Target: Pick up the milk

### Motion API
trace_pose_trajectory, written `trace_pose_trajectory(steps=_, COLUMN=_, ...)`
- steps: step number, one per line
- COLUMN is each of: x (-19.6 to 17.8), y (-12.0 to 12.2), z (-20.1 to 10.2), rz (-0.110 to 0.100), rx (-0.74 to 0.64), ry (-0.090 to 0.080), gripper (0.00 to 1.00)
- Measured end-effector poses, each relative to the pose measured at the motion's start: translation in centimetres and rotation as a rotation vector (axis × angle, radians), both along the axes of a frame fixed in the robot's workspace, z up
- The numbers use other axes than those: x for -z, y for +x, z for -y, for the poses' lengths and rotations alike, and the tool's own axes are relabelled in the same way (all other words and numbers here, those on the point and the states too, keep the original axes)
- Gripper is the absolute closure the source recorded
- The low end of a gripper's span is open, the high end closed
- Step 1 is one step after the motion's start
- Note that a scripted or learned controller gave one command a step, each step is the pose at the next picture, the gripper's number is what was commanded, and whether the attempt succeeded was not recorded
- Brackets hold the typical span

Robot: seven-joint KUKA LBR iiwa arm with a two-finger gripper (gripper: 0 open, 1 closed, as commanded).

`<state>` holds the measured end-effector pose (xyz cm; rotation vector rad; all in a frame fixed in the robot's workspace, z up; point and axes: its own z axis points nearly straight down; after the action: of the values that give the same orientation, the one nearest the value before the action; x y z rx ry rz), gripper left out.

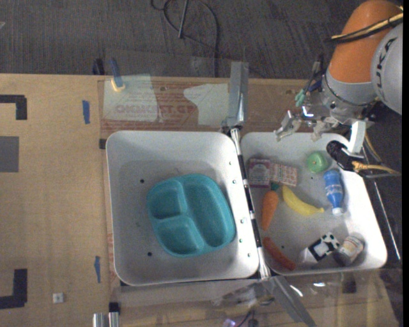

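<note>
One fixed camera up high, looking down at a slant on the desk (51, 191), both white bins (128, 150) in frame, the arm (367, 45) reaching in from the right.

I work in a robotics lab: my desk (51, 191) carries blue tape marks (85, 112), black calibration squares (14, 107), two white bins (121, 153) and loose cables (192, 19) at the frame's top.
</note>
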<state>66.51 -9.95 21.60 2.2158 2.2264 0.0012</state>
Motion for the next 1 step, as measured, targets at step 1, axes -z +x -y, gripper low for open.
trace_pose_trajectory(steps=1, x=-1.59, y=-6.35, z=6.09, rz=-0.002, rx=0.320, ry=0.001, gripper=0.00)
